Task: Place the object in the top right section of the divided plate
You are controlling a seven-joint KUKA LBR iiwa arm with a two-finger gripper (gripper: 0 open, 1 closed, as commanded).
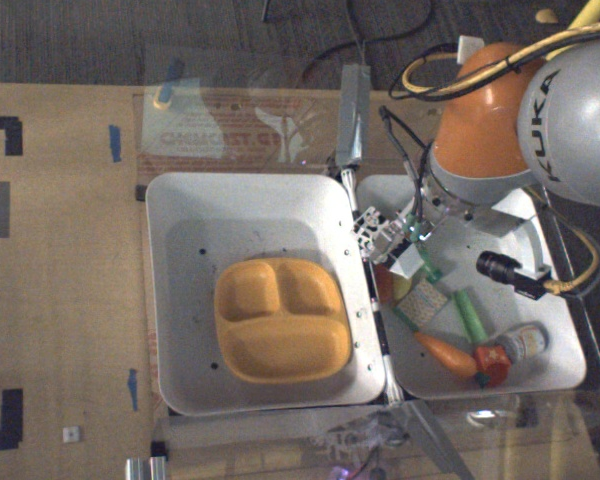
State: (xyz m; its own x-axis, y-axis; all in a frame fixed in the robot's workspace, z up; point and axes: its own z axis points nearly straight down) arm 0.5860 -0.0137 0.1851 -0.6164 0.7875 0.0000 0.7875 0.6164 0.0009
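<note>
The hand [412,236], its grip impossible to judge here, is hanging over the right bin's [560,368] toys, and should be pinching one squarely before crossing to the yellow plate [280,320] in the left bin [180,218].

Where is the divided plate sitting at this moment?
The divided plate lies in the left bin, toward its front right part, close to the wall shared with the right bin.

The light is dim and soft; the white bins [250,208] look bright, and the picture is slightly blurred.
</note>
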